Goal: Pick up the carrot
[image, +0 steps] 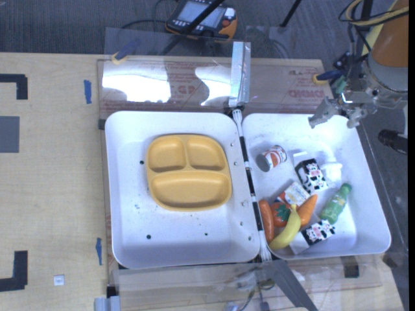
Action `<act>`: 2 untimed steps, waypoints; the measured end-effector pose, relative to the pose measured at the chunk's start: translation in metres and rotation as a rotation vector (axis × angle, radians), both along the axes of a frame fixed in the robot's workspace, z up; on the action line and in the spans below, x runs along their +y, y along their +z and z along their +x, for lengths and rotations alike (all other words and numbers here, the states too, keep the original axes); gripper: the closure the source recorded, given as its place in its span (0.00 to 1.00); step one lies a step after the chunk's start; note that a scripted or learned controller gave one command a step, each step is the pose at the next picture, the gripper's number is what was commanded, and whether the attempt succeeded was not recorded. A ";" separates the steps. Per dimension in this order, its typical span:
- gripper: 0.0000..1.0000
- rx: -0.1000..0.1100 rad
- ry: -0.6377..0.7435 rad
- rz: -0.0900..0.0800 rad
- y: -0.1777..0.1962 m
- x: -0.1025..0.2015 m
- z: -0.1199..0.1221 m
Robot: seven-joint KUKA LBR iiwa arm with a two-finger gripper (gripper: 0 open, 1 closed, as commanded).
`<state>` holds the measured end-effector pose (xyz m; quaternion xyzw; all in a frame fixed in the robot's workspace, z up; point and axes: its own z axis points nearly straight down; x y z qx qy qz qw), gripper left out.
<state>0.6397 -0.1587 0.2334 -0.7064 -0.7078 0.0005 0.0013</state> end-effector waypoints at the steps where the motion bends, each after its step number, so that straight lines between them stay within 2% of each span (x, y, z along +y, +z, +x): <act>1: 0.00 0.001 -0.192 0.000 -0.072 -0.010 -0.052; 2: 0.00 -0.020 -0.264 -0.005 -0.101 -0.004 -0.030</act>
